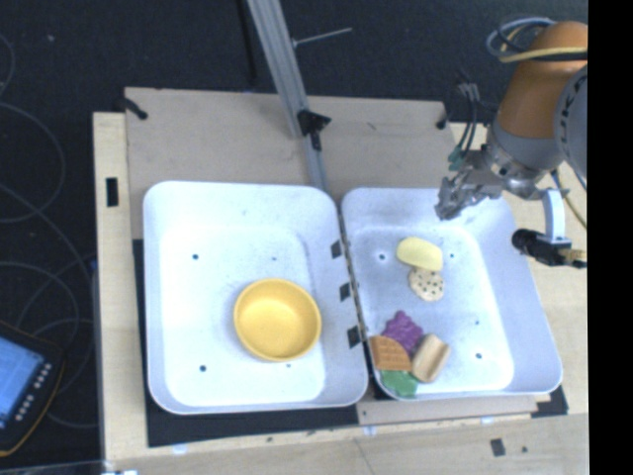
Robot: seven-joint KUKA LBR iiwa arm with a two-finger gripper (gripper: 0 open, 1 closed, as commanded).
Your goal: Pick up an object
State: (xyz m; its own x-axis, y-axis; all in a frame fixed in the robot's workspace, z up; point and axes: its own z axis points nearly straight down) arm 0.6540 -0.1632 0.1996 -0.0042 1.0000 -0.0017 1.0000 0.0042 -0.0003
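The tool (457, 201) hangs over the right bin's (495, 369) far edge; its spread I cannot tell. The yellow toy (420, 253) nearest looks light, smooth and rounded, probably best pinched across its narrow middle.

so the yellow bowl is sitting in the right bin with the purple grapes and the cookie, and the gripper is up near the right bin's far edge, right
Not quite. The camera view shows the yellow bowl alone in the left bin, not the right one. The purple grapes and the cookie are in the right bin, and the gripper is up near that bin's far edge.
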